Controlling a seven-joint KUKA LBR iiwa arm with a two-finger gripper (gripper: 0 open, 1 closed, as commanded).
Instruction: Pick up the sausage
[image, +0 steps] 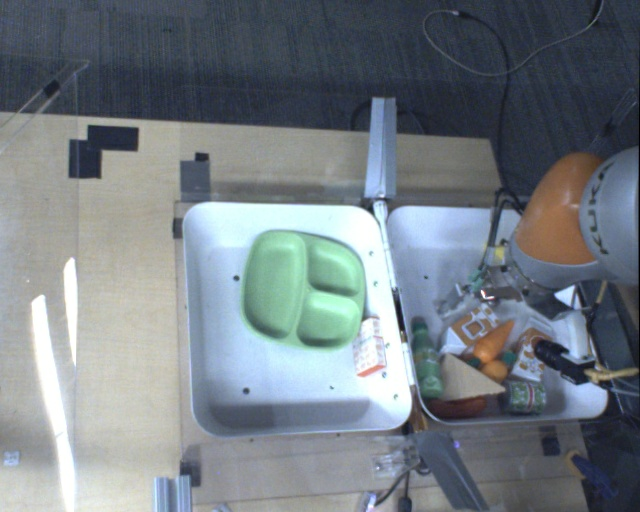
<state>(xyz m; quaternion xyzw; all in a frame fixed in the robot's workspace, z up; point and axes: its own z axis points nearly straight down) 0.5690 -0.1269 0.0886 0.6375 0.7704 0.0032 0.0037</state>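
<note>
**Camera view: arm over the right bin**

Camera view: I see the gripper (487, 290) low over the right bin (440, 235); I cannot tell its state. The sausage (462, 407) lies nearer the camera than the gripper, under a wedge (470, 377). The carrot (492, 343) sits between. A green tray (303, 288) fills the left bin (215, 330).

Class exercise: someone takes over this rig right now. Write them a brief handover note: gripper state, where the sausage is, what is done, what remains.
Gripper: over the right bin, above the pile; whether it grips anything cannot be told.
Sausage: a dark red piece at the pile's near edge, partly under a tan wedge.
Left bin: green divided tray, small carton.
Done: no pick seen. Left: grasp and lift the sausage.
</note>
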